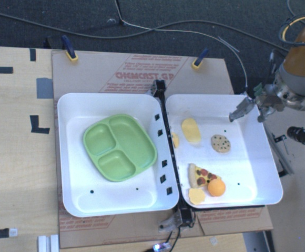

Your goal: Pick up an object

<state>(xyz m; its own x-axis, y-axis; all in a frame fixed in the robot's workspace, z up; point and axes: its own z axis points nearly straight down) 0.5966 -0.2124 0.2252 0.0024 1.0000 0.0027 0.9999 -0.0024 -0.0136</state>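
Cardboard sheeting covers the bench under two white bins, clipped down at its far edge, with dark carpet and trailing cables beyond. Inside the left bin (68,156) lies a green divided plate (120,146), sitting a little toward the far-left part.

All the candidates for picking are in the right bin (263,161). A pale yellow block (191,130) rests near the bin's left wall toward the far side, a chocolate-chip cookie (221,143) sits roughly mid-bin, and near the front edge a pizza slice (198,175), an orange ball (216,187) and a small yellow wedge (196,196) crowd together, touching or nearly so.

At the right bin's far-right corner hangs the gripper (251,109), above the rim; its fingers look spread, with nothing between them. Every object lies flat on the bin floor, so by my reading the pick has not begun: approach, descent, closing and lifting all remain. Nearest to it is the cookie (a thin, flat thing, likely awkward to pinch).
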